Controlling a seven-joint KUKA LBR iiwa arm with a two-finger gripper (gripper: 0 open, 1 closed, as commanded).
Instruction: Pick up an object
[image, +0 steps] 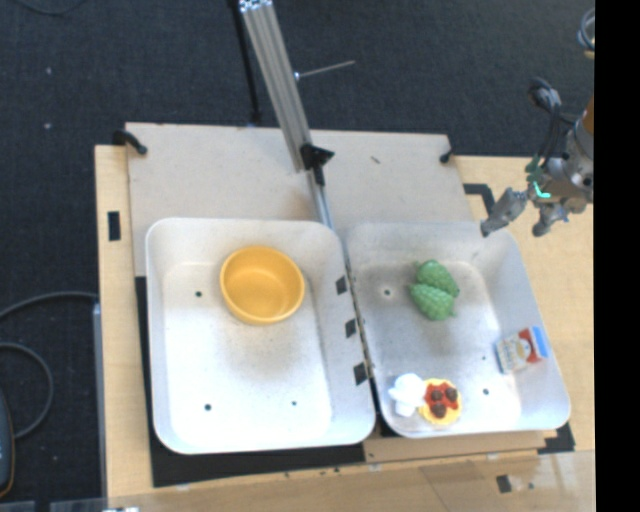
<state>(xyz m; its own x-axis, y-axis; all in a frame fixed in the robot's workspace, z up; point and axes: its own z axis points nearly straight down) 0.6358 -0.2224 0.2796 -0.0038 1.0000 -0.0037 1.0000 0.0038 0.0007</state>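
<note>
From above, the grey two-finger gripper (522, 215) hangs with its fingers spread and nothing between them, over the far right corner of the right shallow white bin (468, 262). In that bin lie a green knobbly soft toy (434, 289), a small red-and-blue packet (522, 349) and a white-and-red plastic food piece (428, 398). A round yellow plastic bowl (262, 284) sits upright in the left shallow white bin (240, 385).

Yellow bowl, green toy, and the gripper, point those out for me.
yellow bowl (262, 285), camera view, on its inner floor.
green toy (434, 290), camera view, where its two lobes meet.
gripper (525, 212), camera view, midway between its fingertips.
</note>
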